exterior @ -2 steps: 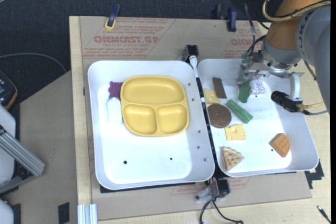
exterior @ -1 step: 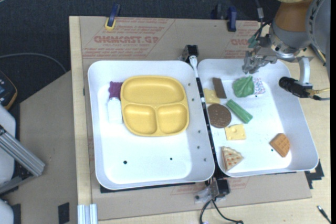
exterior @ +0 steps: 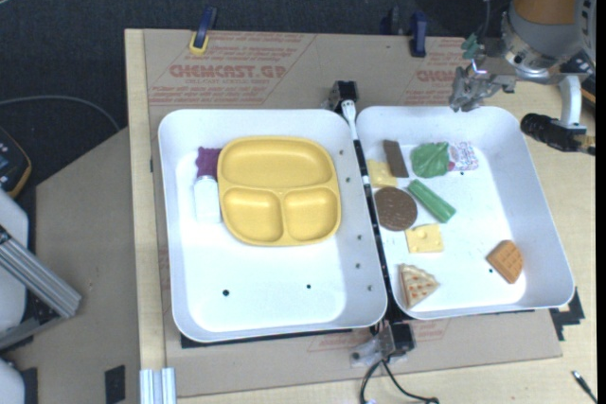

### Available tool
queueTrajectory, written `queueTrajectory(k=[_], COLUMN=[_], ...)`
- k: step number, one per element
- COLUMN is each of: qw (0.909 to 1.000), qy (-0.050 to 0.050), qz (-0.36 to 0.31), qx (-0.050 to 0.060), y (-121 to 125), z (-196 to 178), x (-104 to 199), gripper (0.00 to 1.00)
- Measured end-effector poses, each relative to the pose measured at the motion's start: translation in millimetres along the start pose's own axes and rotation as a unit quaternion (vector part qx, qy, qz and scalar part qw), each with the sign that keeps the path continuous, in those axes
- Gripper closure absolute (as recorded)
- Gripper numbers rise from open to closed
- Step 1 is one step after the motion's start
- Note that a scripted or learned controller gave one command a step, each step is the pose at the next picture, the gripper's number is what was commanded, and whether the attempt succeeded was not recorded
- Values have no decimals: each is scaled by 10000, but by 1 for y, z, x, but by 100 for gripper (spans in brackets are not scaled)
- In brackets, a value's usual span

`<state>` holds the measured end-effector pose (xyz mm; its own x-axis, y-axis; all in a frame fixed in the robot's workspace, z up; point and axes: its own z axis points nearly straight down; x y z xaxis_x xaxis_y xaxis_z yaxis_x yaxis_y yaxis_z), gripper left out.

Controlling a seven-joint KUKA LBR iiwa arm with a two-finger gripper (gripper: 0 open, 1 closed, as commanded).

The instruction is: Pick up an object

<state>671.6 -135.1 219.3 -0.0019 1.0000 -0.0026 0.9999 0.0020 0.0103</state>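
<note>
On the desk, two white bins sit side by side.
Left bin (exterior: 189, 289): holds a yellow divided plate (exterior: 279, 189); a purple item (exterior: 206, 161) and a white item (exterior: 205, 200) lie just beside the plate's left edge.
Right bin (exterior: 540, 232): holds small food pieces, namely a brown bar (exterior: 395, 158), a green leafy piece (exterior: 431, 159), a green stick (exterior: 432, 201), a round brown cookie (exterior: 395, 209), a yellow cheese square (exterior: 424, 239), a pizza slice (exterior: 417, 283) and an orange cracker (exterior: 506, 260).
Gripper (exterior: 471, 93): above the right bin's far rim, apart from every food piece, nothing between its tips.
Jaws: too small and blurred to tell whether open or closed.
</note>
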Motion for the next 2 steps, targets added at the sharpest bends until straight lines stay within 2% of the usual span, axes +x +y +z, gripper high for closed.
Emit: queueTrajectory(k=[1, 2], qw=[10000, 10000], qy=[5, 20], qz=[6, 2], qx=[25, 70], y=[1, -42], z=[-7, -18], x=[0, 29], gripper=[100, 100])
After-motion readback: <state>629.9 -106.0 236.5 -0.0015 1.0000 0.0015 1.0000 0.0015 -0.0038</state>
